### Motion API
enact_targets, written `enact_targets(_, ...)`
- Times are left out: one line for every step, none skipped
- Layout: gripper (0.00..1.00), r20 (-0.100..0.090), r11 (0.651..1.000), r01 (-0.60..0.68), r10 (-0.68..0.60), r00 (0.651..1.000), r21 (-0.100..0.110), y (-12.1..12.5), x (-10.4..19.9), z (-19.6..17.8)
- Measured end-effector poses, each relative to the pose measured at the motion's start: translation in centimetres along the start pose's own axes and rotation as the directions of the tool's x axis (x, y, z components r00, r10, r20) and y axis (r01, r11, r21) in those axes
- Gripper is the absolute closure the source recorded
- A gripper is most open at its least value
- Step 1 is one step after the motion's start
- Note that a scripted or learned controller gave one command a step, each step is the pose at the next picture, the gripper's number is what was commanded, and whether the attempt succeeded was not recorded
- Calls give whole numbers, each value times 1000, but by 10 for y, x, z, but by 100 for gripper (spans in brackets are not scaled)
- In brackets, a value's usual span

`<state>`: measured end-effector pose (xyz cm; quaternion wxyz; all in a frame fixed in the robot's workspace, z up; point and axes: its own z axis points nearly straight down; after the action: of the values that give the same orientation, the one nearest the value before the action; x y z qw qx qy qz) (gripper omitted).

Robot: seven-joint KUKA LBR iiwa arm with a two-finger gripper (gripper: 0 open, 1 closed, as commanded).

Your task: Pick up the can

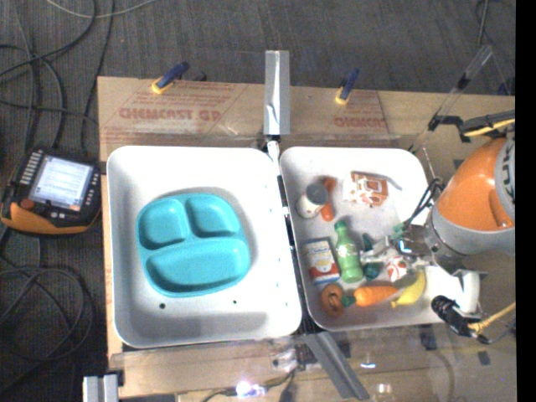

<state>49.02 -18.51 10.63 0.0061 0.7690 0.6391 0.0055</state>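
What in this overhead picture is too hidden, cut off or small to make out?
- Gripper: too small and cluttered to tell its finger state.
- Arm: cut off by the right edge.
- Can: label print too small to read.
- Carrot: its left end runs behind a brown item too small to identify.

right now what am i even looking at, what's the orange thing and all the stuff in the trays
One camera looks down at a slant on a bench with two white bins. The orange and grey shape at the right is a robot arm; its gripper reaches into the right bin. That bin holds a green bottle, a carrot, a banana, a small can and some packets. The left bin holds a blue divided plate. Whether anything is held is unclear from here.
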Motion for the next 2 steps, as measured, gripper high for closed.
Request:
enact_targets(0,-19,999,45,-45,999,-3,6,-4,6)
enact_targets(100,-5,999,42,-42,999,-21,11,-10,-4)
